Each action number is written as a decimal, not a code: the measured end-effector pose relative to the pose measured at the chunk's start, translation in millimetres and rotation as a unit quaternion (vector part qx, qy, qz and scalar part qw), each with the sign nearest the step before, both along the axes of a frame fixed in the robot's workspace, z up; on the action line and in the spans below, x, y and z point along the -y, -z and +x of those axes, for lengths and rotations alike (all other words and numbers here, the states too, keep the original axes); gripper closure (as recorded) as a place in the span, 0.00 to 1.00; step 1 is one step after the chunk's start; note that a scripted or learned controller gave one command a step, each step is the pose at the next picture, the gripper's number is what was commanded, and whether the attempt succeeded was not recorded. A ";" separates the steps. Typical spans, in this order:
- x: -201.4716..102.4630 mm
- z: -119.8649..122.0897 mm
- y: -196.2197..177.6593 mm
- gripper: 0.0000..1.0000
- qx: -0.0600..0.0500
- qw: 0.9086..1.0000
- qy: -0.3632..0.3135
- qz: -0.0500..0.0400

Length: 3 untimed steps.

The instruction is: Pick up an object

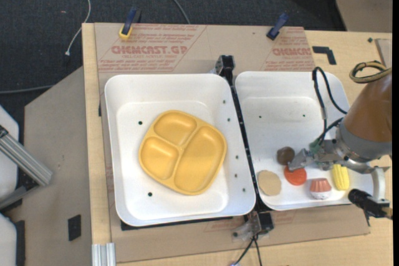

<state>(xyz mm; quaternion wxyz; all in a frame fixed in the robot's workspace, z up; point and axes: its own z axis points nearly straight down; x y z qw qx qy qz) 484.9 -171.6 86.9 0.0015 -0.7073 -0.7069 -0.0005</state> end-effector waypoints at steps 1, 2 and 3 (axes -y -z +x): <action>-0.9 1.8 -11.8 1.00 0.003 1.000 0.000 0.000; 8.0 3.7 -58.8 1.00 0.002 1.000 0.000 -0.002; -0.5 4.0 -105.8 1.00 0.003 1.000 -0.001 -0.002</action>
